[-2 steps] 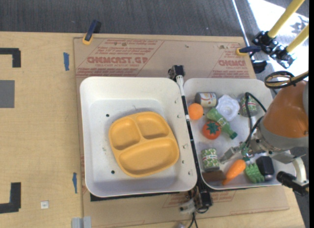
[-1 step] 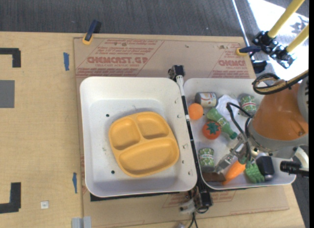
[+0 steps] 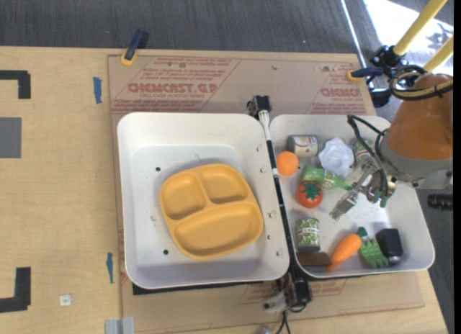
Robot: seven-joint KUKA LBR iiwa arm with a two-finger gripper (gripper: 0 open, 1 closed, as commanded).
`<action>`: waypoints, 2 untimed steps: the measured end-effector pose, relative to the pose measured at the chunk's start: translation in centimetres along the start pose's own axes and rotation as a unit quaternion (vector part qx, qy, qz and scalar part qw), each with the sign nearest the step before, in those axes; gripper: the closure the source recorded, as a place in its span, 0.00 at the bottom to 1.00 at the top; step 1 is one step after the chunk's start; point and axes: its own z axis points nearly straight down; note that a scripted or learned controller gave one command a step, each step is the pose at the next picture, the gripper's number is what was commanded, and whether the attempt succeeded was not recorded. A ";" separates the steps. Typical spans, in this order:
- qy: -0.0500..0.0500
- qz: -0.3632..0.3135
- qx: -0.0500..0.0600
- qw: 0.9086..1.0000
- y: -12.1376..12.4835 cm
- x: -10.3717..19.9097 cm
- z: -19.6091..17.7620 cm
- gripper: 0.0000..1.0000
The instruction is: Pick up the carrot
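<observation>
Camera view: the claw (image 3: 351, 201) hangs spread and empty in the right bin (image 3: 418, 219), carrot (image 3: 346, 248) lying just nearer.

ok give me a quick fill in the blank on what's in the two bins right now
1. The yellow divided tray lies in the ____ bin.
2. The carrot lies in the right bin, its green top touching a ____ object.
3. The tomato lies directly above the can of ____ in the view.
4. The gripper hovers above the ____ bin.

Missing words: left; black; peas; right
</observation>
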 end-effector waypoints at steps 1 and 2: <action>0.002 0.064 0.001 0.998 -3.0 5.7 2.9 0.00; 0.002 0.064 0.001 0.998 -3.0 5.7 2.9 0.00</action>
